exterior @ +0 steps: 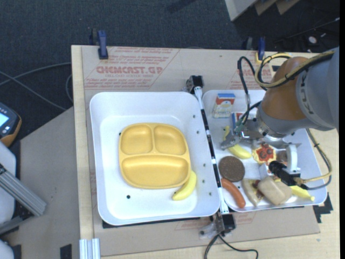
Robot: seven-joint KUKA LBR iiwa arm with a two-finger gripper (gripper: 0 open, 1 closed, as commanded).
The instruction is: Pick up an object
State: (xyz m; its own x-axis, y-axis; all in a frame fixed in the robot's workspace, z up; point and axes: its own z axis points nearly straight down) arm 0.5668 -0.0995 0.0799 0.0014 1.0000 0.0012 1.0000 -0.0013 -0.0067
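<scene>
My gripper (230, 139) hangs low over the left part of the right bin (319, 199), at the end of the grey arm with its orange band (283, 93). Just below it lies a small yellow piece (240, 152). A brown round cookie (232, 168) sits under that, and an orange-red sausage (233, 192) lies near the bin's front. A red and orange item (264, 154), a tan bread piece (274, 191) and a thin yellow banana (302, 193) lie under the wrist. A small white carton (223, 104) stands at the back.
The left bin (102, 144) holds a yellow divided plate (153, 155) and a yellow banana (186, 188) at its front right corner. A black rail (207, 139) separates the bins. Black cables (245, 80) loop above the right bin.
</scene>
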